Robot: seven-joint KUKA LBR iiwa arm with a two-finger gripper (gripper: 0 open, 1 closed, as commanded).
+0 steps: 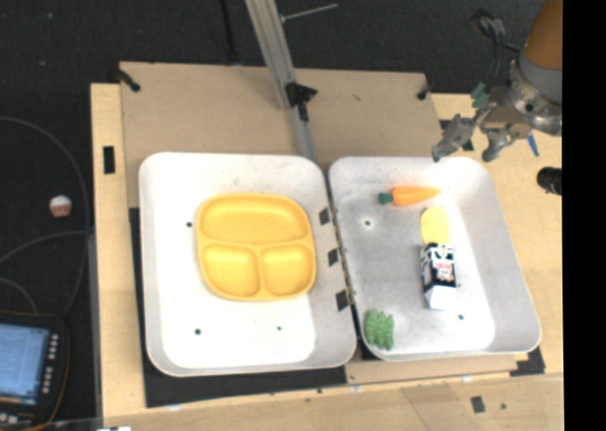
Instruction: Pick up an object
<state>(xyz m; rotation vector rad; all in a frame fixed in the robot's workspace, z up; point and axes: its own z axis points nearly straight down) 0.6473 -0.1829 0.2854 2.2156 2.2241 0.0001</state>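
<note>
Carrot [409, 196] lies crosswise, green top left; hand [471, 144] above.

My arm [542, 36] wears an orange band above a grey metal wrist; my tool [471, 144] is dark grey, trailing black cables.
</note>
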